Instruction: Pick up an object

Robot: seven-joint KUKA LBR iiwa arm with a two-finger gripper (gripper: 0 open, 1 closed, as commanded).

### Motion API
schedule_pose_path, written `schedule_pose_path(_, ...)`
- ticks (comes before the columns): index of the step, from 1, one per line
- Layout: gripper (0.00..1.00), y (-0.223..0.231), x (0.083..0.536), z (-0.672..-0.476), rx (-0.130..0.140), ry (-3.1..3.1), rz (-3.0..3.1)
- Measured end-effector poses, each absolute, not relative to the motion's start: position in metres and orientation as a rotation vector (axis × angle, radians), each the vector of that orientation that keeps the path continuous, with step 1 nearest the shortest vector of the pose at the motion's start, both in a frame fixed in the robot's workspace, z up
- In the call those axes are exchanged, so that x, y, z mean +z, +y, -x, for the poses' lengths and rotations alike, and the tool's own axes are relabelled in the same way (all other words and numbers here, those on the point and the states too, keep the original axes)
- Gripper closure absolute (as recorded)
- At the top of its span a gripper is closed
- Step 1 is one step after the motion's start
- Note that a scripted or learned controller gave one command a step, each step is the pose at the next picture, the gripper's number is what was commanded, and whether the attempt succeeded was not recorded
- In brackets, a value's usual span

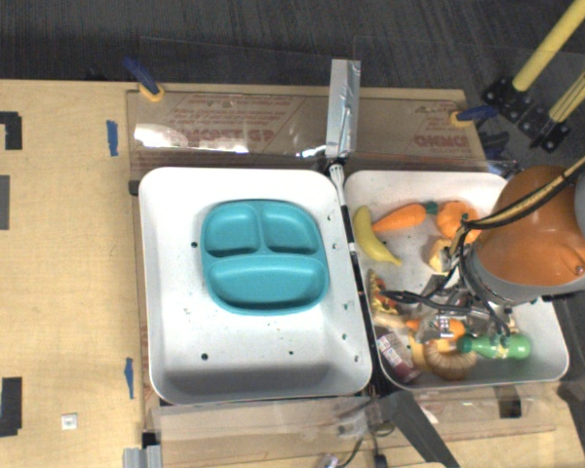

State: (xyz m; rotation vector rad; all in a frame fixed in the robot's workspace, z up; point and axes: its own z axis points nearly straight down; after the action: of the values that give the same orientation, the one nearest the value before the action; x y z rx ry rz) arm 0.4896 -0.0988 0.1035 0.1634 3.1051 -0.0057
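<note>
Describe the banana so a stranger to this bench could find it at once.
Start at the right bin, the one crowded with toy food. Along its left wall, near the top, lies the banana. It is the only long, curved yellow piece; the carrot beside it is orange and pointed.

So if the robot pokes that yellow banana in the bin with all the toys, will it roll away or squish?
The banana is curved, so it would probably pivot or slide rather than roll straight. Its skin looks smooth and shiny, like a plastic toy, so it's likely stiff, light, and a bit slippery. It lies against the wall of the right bin, which would probably stop it sliding leftward.
</note>
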Motion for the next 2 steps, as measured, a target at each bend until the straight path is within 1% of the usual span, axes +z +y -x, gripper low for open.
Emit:
schedule_pose_path(1, 1.00, -0.164, 0.091, -0.486, 0.008, 3.129, 0.025)
schedule_pose_path(2, 1.00, -0.169, 0.089, -0.509, 0.044, 3.130, 0.181)
